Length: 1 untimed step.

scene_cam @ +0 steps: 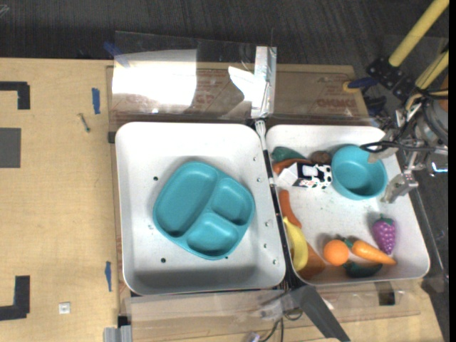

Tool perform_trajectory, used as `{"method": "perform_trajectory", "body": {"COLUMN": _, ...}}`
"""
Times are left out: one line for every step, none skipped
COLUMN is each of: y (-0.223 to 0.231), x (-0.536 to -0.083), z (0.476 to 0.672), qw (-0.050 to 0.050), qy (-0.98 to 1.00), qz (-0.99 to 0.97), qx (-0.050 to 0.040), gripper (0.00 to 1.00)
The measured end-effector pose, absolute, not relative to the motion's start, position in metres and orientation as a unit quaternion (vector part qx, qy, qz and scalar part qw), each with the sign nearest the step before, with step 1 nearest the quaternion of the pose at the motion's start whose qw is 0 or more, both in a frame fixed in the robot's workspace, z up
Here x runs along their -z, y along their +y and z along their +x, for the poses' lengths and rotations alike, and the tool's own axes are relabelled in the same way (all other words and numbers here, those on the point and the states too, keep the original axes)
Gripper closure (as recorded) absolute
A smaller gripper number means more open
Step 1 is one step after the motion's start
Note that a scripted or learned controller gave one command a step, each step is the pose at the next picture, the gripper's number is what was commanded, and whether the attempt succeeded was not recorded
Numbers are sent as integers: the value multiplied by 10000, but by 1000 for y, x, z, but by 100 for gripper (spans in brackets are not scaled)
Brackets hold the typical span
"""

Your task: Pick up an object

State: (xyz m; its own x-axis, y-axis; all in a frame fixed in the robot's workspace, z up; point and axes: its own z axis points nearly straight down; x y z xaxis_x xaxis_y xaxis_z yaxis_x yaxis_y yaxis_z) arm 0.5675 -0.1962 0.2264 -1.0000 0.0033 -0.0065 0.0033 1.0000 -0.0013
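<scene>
The right bin point(335, 216) holds a teal bowl point(358, 171), a purple grape bunch point(384, 234), an orange carrot point(371, 251), an orange fruit point(335, 251), a yellow banana point(296, 243) and a black-and-white toy point(313, 174). A green piece point(286, 153) and a brown piece point(321, 157) lie near the bin's back wall. My gripper point(395, 188) hangs at the bin's right rim, just right of the bowl and above the grapes. Nothing is seen held in it.
The left bin point(135, 155) contains a teal divided plate point(204, 208). A clear plastic sheet point(192, 84) stands behind the bins. Yellow rods point(424, 20) and cables crowd the back right corner. Cardboard bench top point(50, 191) spreads to the left.
</scene>
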Motion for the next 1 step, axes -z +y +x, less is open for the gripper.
{"method": "perform_trajectory", "body": {"y": -224, "x": -122, "z": 525, "qw": -5, "qy": 9959, "qz": -901, "qx": -8, "gripper": 0}}
